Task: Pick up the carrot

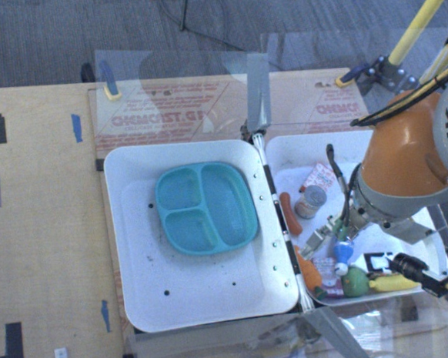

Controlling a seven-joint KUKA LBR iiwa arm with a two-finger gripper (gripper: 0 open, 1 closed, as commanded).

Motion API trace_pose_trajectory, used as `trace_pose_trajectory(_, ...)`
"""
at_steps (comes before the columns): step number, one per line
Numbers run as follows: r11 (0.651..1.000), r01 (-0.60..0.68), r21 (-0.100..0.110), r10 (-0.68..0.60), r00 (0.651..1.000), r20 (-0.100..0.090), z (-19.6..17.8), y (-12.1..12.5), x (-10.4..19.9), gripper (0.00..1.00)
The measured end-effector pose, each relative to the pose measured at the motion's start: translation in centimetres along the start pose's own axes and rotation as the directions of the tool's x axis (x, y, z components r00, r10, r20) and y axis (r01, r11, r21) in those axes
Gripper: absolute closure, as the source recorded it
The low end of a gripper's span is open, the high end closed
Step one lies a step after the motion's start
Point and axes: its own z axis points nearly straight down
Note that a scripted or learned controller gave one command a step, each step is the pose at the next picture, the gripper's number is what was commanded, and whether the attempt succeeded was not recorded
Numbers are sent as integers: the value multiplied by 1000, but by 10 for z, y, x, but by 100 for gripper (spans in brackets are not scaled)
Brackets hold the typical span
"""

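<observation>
An orange carrot (309,273) lies in the right bin's (283,150) front-left corner, its long axis along the left wall. The gripper (338,231) hovers just beyond, toward the bin's middle.

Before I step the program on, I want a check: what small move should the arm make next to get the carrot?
Probably shift the tool toward the left wall of the right bin and nearer the front. The carrot lies there against the wall, while the tool sits over the clutter beside it.
</observation>
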Motion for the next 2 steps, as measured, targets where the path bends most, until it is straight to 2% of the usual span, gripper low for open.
trace_pose_trajectory(1, 997, 71, -2, -71, 997, 1, -58, 25, 46, 0)
trace_pose_trajectory(2, 975, 221, 0, -221, 975, 0, 18, 64, 123, 0)
